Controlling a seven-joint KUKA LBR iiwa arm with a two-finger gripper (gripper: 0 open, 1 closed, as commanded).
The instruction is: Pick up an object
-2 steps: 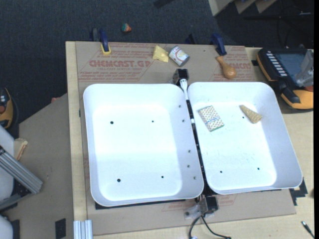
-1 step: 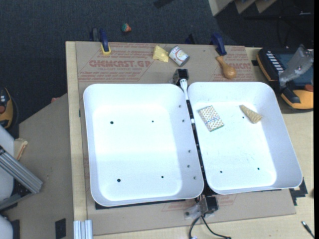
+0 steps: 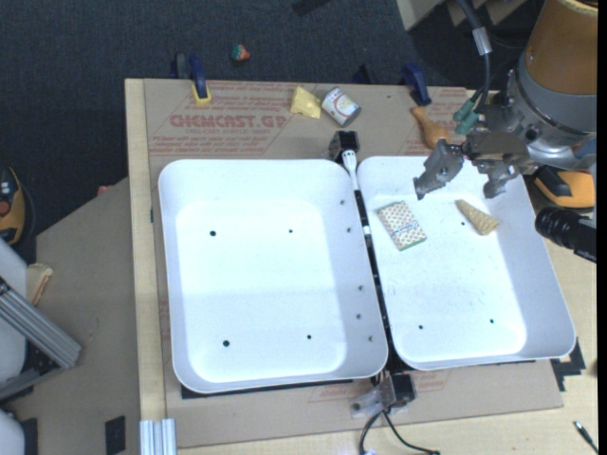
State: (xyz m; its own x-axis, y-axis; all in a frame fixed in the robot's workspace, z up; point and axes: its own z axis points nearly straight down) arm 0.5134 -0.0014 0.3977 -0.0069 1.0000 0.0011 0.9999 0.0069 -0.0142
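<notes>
1. Lying in the right bin [image 3: 531,330], the patterned card [image 3: 401,225] and cone-shaped piece [image 3: 477,216] are both waiting ungrasped.
2. Hovering above that bin's far edge, the gripper [image 3: 462,178] is spreading its fingers, holding nothing.
3. Approach is underway; descending onto one object is needed next.

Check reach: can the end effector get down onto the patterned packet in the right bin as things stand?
Probably yes. The end effector hangs above the right bin, just up and right of the patterned packet. The packet lies flat with bare floor around it; the cone-shaped piece sits apart.

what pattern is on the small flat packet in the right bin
The packet is whitish with a fine dotted or checked print, seen in the camera view.
</notes>
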